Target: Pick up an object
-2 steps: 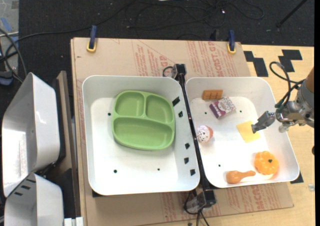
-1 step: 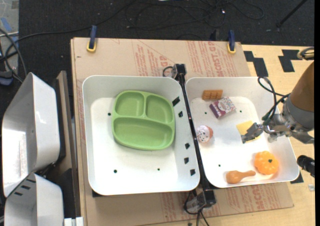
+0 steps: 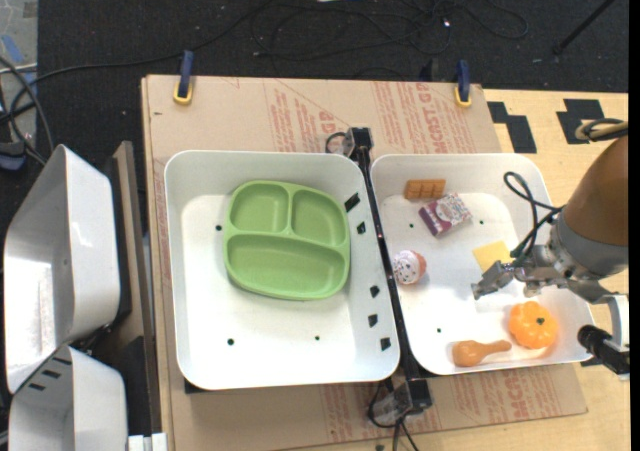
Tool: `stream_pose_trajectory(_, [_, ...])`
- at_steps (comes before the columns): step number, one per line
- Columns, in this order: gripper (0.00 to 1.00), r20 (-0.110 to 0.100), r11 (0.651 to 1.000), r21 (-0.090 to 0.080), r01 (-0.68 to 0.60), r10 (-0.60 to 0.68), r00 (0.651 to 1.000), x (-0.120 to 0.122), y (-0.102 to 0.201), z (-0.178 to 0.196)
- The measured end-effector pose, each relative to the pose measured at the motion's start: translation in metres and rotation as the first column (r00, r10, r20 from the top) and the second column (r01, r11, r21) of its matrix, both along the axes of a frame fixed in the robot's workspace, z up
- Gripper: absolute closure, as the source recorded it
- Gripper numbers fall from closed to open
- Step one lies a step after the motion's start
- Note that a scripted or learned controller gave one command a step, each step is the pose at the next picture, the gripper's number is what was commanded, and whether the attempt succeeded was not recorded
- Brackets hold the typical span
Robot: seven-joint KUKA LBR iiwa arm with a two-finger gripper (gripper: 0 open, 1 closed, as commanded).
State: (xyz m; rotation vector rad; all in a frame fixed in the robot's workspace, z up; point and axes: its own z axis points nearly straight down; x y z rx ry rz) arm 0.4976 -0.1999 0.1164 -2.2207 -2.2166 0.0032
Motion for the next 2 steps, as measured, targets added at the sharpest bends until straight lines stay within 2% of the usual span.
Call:
stream_pose_trajectory(1, [0.0,0.001,1.0,0.0,0.0,0.0,1.0,0.0,0.001,-0.026])
stream_pose_trajectory(2, [1.0,0.005,1.0,-0.001,0.001,-0.001,1.0,0.0,0.001,-0.014])
